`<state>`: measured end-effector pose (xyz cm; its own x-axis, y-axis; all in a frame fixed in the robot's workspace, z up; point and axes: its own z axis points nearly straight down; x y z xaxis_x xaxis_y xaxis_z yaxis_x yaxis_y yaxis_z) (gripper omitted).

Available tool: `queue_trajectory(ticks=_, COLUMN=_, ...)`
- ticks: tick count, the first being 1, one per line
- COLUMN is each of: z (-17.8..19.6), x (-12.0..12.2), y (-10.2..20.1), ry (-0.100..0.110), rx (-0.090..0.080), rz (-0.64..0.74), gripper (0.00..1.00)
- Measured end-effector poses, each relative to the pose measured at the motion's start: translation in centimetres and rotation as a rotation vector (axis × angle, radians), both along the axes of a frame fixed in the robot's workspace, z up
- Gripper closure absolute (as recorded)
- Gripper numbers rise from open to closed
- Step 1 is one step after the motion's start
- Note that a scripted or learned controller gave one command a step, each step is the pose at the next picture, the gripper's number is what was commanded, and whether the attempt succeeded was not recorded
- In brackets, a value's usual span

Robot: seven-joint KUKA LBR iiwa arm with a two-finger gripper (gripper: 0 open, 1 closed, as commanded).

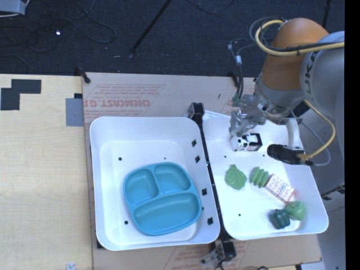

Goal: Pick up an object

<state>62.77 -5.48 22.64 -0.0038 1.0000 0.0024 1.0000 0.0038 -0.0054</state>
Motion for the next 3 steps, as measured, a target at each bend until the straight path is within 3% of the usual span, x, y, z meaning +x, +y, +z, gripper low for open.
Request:
queue_trajectory(ticks=2, z=0.2, x=-0.6, y=10.9, ry=0.000, rx=-0.001, rz=0.001, gripper=1.00)
queue_trajectory(ticks=3, z=0.9, x=-2.6, y=15.8, ry=0.000, rx=-0.001, rz=0.001, gripper=1.00)
